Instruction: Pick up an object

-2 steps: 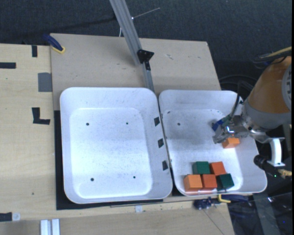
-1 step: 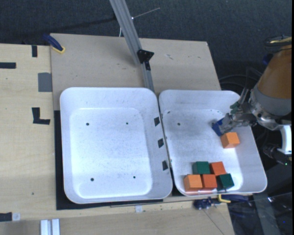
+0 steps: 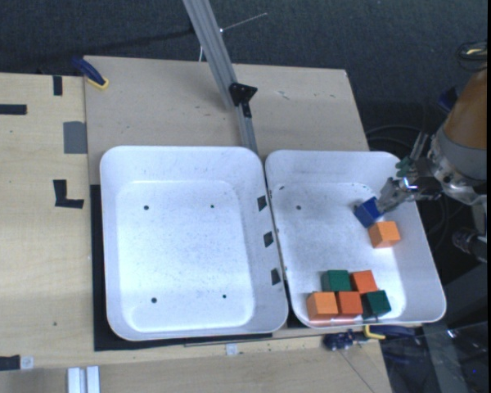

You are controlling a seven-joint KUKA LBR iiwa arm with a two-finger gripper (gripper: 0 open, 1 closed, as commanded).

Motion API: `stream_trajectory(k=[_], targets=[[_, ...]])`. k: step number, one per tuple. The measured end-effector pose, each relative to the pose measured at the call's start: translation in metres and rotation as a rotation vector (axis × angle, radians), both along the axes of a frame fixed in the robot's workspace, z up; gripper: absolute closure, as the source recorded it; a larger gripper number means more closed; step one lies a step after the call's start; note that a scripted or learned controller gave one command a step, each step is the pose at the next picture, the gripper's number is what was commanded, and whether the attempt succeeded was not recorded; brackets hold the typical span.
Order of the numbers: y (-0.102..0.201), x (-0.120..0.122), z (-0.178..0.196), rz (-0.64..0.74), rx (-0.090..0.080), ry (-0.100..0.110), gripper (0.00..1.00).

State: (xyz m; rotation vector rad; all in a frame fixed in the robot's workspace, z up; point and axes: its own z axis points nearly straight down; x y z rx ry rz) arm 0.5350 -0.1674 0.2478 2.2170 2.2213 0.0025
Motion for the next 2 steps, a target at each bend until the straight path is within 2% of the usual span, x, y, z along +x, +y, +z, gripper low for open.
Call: stream_trajectory(k=[1,2], targets=[[0.062,-0.009,-0.003,0.005,0.002,0.005,1.00],[0.104,-0.005,-0.007,0.000,0.001,0.005,1.00]])
